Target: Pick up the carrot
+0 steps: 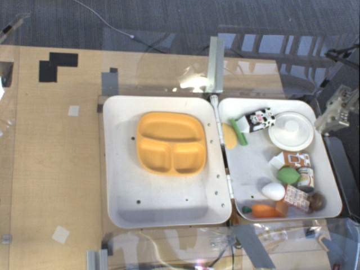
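- Camera view from above gives me a wooden tabletop (50, 167) with black squares of tape at its far left, and dark grey carpet (169, 7) beyond it with a thin cable lying across.
- I see two white bins side by side: the left bin (121, 207) carries a yellow divided tray (170, 143), and the right bin (247, 167) holds a scatter of small things.
- At the right edge I can make out a pale metal part of the arm (337, 110), just outside the right bin's far corner. I cannot tell from here how the fingers stand, nor whether they touch anything.
- The carrot (264, 210) lies flat on the right bin's floor in its near corner, close against the front wall. It is short, bright orange, and stretched left to right.
- Just beside the carrot, further in, sits a white egg (274, 191), and next to that a green round fruit (288, 175).
- A red patterned packet (296, 198) rests at the carrot's right end, touching or nearly so.
- A white round lid (291, 130) and a green stick (240, 131) lie at the bin's far side, well apart from the carrot.
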Controlling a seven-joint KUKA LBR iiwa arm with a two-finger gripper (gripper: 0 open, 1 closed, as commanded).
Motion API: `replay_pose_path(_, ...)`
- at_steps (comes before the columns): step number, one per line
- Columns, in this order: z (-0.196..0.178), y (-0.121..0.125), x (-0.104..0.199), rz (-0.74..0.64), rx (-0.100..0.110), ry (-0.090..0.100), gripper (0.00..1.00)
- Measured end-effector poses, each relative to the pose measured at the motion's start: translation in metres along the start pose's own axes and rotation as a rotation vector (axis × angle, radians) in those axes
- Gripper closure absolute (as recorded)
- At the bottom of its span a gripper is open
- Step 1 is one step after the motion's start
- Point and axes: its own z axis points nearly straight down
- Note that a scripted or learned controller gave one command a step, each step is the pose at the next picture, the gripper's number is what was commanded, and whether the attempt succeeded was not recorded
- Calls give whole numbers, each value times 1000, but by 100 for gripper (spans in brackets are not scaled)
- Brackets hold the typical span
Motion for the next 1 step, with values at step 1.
replay_pose_path(1, 179, 48, 21, -452, -3, 16, 100)
